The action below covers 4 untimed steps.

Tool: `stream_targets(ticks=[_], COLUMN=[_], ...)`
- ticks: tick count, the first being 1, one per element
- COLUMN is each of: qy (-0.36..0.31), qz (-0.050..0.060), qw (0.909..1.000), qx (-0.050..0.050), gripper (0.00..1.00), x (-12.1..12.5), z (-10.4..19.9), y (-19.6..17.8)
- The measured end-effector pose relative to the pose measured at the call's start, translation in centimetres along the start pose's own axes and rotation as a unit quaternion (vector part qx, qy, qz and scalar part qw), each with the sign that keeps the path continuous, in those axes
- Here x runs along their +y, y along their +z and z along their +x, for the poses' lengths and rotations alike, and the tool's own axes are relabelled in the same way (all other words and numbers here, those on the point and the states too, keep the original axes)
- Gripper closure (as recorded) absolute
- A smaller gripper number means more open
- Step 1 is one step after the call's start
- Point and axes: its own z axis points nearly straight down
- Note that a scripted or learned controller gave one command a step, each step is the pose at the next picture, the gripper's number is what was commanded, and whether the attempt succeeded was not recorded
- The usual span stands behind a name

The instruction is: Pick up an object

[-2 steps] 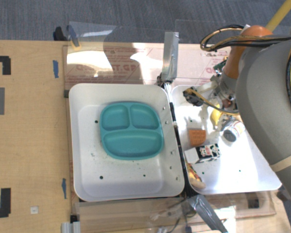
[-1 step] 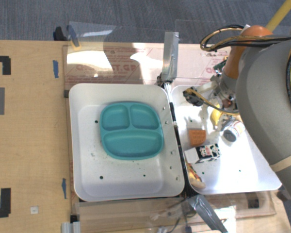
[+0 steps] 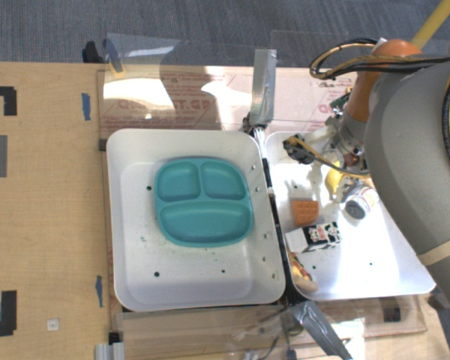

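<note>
1. Reaching in from the right, the grey arm (image 3: 412, 141) hangs over the far part of the right bin (image 3: 390, 272).
2. Gripper (image 3: 337, 172) sits low among clutter; its opening cannot be judged, nor any hold confirmed.
3. Candidate objects lie just left of and nearer than it: an orange block (image 3: 306, 211), a black-and-white item (image 3: 322, 235), a yellow piece (image 3: 334, 180).
4. Left bin (image 3: 135, 276) carries a teal divided plate (image 3: 204, 201).

A teal plate (image 3: 204, 201) lies in a white bin (image 3: 127, 223); an orange block (image 3: 306, 211) lies nearby.
</note>
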Motion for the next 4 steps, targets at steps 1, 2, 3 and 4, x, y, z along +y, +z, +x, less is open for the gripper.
stream_targets(ticks=[1, 2, 3, 4], qy=[0.0, 0.0, 0.0, 0.0], qz=[0.0, 0.0, 0.0, 0.0], qw=[1.0, 1.0, 1.0, 1.0], qx=[0.0, 0.0, 0.0, 0.0], gripper=[0.0, 0.0, 0.0, 0.0], x=[0.0, 0.0, 0.0, 0.0], z=[0.0, 0.0, 0.0, 0.0], y=[0.0, 0.0, 0.0, 0.0])
